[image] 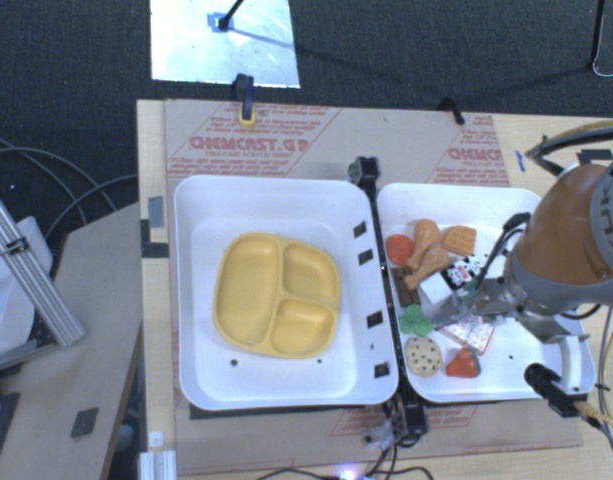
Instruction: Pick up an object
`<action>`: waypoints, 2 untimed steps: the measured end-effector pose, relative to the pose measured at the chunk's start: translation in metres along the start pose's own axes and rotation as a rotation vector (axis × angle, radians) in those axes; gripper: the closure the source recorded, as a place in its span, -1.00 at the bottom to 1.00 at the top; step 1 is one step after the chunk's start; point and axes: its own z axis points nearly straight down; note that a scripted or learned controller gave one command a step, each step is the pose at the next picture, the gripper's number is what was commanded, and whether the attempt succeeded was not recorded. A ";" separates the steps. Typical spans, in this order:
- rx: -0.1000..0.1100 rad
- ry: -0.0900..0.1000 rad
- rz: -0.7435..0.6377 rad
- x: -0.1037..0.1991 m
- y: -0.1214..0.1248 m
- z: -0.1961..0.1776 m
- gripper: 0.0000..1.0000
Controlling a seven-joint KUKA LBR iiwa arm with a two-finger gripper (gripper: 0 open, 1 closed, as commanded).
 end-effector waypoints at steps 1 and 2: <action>-0.011 0.001 -0.012 0.045 0.084 -0.056 -1.00; -0.001 0.001 0.000 0.041 -0.002 -0.107 -1.00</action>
